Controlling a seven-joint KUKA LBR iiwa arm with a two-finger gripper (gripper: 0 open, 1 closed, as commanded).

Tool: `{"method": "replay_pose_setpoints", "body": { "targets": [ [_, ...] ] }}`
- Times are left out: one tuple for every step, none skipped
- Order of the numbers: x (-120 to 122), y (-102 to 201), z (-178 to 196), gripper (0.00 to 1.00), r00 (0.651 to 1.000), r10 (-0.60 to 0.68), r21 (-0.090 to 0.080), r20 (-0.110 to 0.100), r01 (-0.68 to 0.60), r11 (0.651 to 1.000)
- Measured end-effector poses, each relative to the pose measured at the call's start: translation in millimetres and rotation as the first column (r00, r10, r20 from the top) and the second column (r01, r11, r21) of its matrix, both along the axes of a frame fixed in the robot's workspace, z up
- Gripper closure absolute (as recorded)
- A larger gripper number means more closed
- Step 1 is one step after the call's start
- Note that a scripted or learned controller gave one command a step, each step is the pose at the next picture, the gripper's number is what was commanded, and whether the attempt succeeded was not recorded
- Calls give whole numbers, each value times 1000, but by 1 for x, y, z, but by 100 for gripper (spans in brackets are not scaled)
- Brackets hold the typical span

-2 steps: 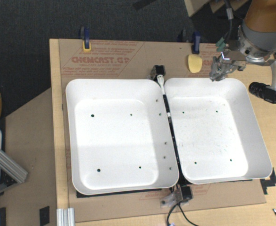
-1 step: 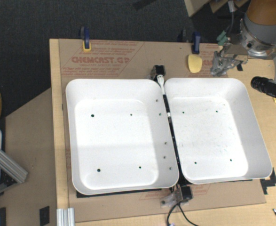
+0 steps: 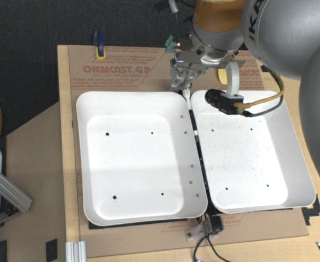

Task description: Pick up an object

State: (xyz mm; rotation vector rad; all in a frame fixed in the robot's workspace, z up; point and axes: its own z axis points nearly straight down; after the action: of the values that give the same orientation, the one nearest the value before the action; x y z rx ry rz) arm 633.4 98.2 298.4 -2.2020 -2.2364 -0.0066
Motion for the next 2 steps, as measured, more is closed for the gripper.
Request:
{"method": "replay_pose_setpoints", "body": {
  "targets": [
    [-2,-50,44,100,1000,-18,-6,5,18,1000],
    [26,9,-39,100,1000,-11,-4,-9,10,1000]
  ]
}}
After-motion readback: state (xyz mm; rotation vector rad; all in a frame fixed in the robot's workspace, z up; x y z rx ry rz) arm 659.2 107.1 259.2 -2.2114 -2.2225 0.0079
